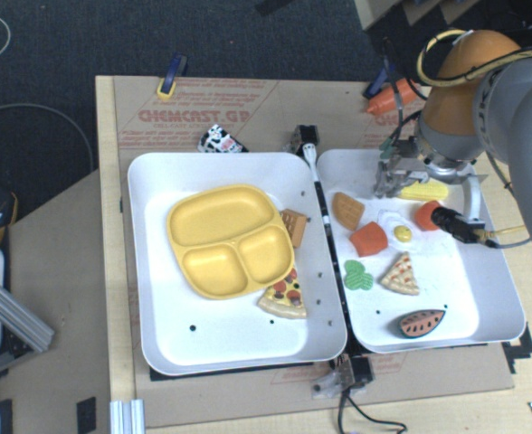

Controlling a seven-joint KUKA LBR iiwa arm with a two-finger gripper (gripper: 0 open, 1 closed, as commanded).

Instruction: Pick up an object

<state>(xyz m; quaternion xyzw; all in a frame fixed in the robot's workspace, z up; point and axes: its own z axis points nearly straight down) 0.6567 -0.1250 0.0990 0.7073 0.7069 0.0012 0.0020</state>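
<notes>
Across both bins: two pizza slices

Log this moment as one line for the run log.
arm: over right bin | gripper: above yellow piece | held: nothing seen | plate: left bin

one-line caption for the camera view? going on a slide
KUKA arm's gripper hovers over the right bin of toy food, near a yellow banana; yellow divided plate in left bin.

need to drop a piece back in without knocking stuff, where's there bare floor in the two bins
Left bin: bare along the near edge, in front of the yellow tray and pizza slice, and down its left side. Right bin: a bare patch at the right, between the watermelon slice and the hand. The right bin's far half is crowded.
</notes>
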